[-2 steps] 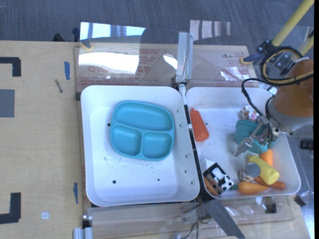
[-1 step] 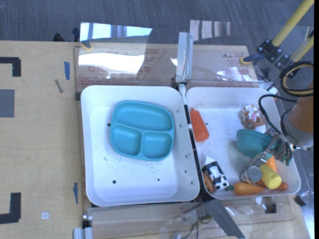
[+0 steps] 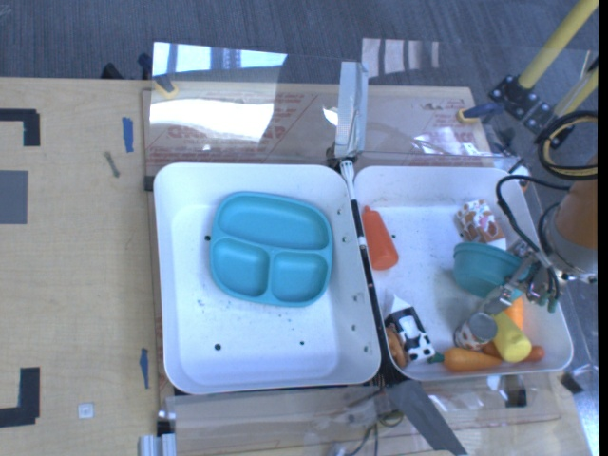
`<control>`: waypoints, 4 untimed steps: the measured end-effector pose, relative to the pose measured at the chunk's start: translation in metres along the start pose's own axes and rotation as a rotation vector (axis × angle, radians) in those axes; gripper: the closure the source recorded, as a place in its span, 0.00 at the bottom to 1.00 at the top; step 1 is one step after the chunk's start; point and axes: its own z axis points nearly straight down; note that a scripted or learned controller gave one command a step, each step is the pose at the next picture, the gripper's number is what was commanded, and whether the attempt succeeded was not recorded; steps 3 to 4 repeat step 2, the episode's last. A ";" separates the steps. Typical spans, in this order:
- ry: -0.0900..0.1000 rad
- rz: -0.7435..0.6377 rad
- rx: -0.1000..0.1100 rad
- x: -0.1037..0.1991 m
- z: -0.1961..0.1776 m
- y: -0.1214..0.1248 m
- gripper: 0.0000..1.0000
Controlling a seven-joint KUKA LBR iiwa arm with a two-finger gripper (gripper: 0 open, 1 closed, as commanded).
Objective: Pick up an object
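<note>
- Grey claw low in the right shallow white plastic bin, at the near right corner, just beside the teal round bowl.
- Spread or pressed together: cannot tell, too much crowded there and too small.
- Nothing seen lifted; every object appears to lie on the bin floor, so the pick is judged as not yet done.
- Nearest candidates for the grasp: the teal bowl, the yellow rounded plastic toy and the long orange carrot-shaped toy, all close under or beside the claw.
- Farther off in the same bin: orange tapered block by the dividing wall, small black and white toy, speckled pink and white toy.
- Left shallow white bin with the light blue three-compartment plastic plate, well apart from the claw.
- Left to do, as a judgement: close on one object, then raise it clear of the bin above the bench.
</note>
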 end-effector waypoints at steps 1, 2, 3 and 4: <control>0.021 0.162 0.007 -0.020 -0.101 0.056 1.00; 0.012 0.066 0.004 -0.090 -0.003 0.106 1.00; 0.012 0.066 0.004 -0.090 -0.003 0.106 1.00; 0.012 0.066 0.004 -0.090 -0.003 0.106 1.00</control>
